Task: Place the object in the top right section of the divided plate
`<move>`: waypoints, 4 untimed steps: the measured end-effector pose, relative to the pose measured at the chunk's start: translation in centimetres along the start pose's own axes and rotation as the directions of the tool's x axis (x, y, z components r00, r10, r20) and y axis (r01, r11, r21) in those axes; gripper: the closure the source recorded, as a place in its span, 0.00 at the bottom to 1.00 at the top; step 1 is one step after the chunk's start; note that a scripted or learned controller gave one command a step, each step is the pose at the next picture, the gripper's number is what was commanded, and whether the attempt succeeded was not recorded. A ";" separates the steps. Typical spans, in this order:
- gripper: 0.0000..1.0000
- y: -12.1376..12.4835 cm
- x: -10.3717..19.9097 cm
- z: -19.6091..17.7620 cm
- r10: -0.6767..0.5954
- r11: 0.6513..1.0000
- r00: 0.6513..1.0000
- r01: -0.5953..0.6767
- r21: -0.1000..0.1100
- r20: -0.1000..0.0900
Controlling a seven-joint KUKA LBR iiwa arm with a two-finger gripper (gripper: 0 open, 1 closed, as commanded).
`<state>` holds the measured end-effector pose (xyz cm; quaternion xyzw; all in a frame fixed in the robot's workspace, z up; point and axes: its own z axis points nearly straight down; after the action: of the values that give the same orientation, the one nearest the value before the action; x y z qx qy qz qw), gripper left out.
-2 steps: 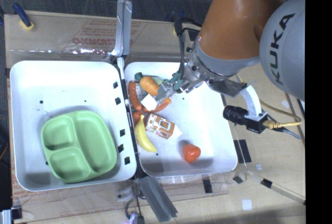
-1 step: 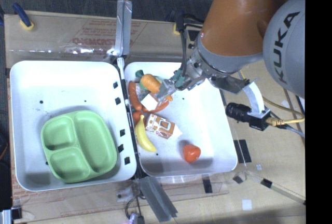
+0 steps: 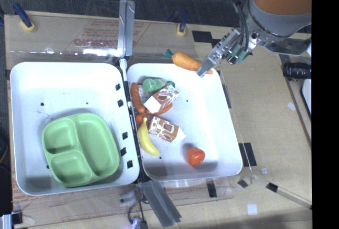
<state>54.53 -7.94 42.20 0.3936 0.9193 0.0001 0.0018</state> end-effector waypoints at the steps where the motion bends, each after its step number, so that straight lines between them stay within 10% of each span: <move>1: 1.00 2.9 12.3 6.9 0.027 1.000 1.000 -0.027 0.004 -0.004; 2: 1.00 3.7 13.6 5.8 -0.210 0.978 0.978 0.210 0.000 -0.001; 3: 1.00 10.8 21.6 21.2 0.303 0.953 0.953 -0.303 0.009 -0.003; 4: 1.00 14.2 25.2 18.8 0.253 0.968 0.968 -0.253 0.006 -0.003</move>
<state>47.54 20.08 23.38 0.5075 0.8616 -0.0013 -0.0008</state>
